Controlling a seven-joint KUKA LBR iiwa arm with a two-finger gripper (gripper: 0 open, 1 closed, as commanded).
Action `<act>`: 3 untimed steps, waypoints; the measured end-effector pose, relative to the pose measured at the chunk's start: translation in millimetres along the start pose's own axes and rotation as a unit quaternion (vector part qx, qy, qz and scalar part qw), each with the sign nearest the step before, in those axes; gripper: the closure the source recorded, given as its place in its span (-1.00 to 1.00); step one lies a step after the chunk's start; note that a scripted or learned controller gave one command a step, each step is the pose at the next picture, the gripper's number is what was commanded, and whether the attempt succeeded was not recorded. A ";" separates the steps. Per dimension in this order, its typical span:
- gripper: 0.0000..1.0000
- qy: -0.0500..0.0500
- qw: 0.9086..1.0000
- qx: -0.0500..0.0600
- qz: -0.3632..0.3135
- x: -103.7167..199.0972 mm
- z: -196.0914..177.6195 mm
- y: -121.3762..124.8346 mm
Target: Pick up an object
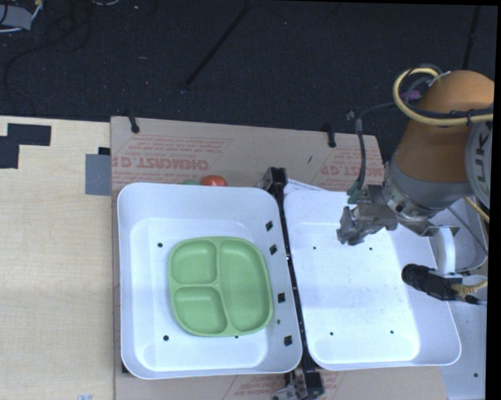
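Pincer hovering over right bin, grip state unclear. Green tray lying in left bin; arm needing leftward reach, rim grasp.

The bench had a pale wood-grain top. On it lay a brown cardboard sheet with reversed red lettering, and on that sheet sat two shallow white bins side by side, touching along a black clamp strip. The left bin held a green divided plate. The right bin lay beside it. A small red object rested on the cardboard just behind the left bin.
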State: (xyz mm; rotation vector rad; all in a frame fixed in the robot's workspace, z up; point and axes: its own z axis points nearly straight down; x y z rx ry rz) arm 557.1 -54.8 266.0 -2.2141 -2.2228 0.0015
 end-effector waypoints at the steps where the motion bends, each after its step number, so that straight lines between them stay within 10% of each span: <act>1: 1.00 -0.001 1.000 0.000 0.000 54.7 2.6 4.8; 3: 1.00 -0.001 1.000 0.000 0.000 157.6 26.8 9.0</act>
